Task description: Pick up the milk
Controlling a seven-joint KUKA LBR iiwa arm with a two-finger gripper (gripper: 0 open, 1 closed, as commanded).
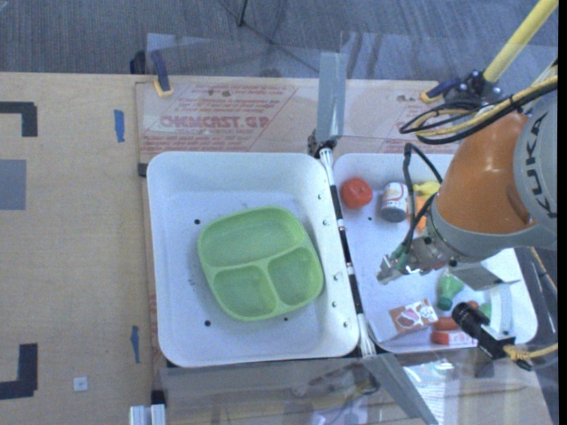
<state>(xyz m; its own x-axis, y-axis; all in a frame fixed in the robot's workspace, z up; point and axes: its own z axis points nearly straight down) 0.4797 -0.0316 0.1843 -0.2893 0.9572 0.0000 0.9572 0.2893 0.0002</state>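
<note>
Arm: we see it reach in from the right, wrist bent low over the right bin (376, 321).
Tool (390, 268): we cannot tell its spread.
Milk (414, 315): lying flat near the bin's front edge, just below the tool.

Red "CHEMCAST GP" printed on the board (217, 118)

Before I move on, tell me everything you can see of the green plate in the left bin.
The green plate is a light green, plastic-looking tray with rounded corners and a raised rim. Ridges split it into three compartments: one large along the upper side, two smaller ones below. It lies flat, right way up, turned at a slant to the bin walls, resting near the middle of the left bin floor. All three compartments look bare. Nothing but the bin floor touches it; the gripper sits apart, over the right bin.
</note>
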